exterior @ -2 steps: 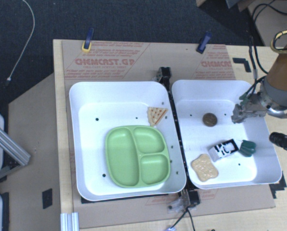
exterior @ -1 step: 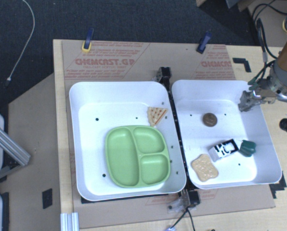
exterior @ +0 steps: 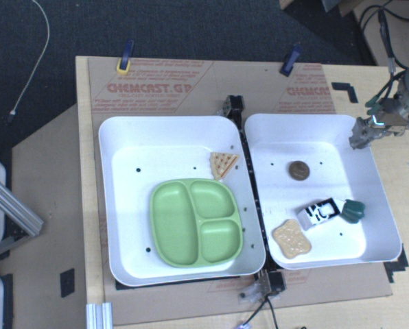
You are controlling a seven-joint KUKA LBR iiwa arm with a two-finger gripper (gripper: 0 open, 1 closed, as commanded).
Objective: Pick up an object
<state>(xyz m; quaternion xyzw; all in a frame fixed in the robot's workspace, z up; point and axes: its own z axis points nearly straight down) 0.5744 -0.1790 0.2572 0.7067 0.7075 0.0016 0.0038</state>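
Gripper (exterior: 361,137) sits at the right edge of the frame, over the upper right rim of the right bin (exterior: 328,123). Fingers are too small and blurred to read; whether the claw is spread or pressed together, I cannot tell. Nothing shows between them.

Candidates for the pick, all in the right bin: a brown round piece (exterior: 299,171) near the bin's centre, standing alone; a black-and-white block (exterior: 320,212) lower right, touching or just beside a dark green cap-like piece (exterior: 353,211); a tan toast-shaped piece (exterior: 291,238) at the lower left of that bin, near the wall. The left bin (exterior: 122,142) holds a green divided plate (exterior: 194,222) and a waffle-patterned wedge (exterior: 223,164) just above the plate's upper right corner.

Judgement: the approach is not yet started. The brown round piece looks the cleanest target, well apart from walls and neighbours, so the fingers can come straight down on either side. The block and green piece crowd each other; closing on one may shove the other. The toast piece lies flat and low, near the wall, likely hard to get under.

Surface: white bins are smooth and shallow with small dark holes; flat items may slide. Bins rest on a printed cardboard sheet (exterior: 191,81) held by blue clamps (exterior: 290,59) at the top.

Room: dark carpet (exterior: 156,12) across the upper frame, a white cable (exterior: 36,5) upper left, metal framing (exterior: 12,208) at the left edge.
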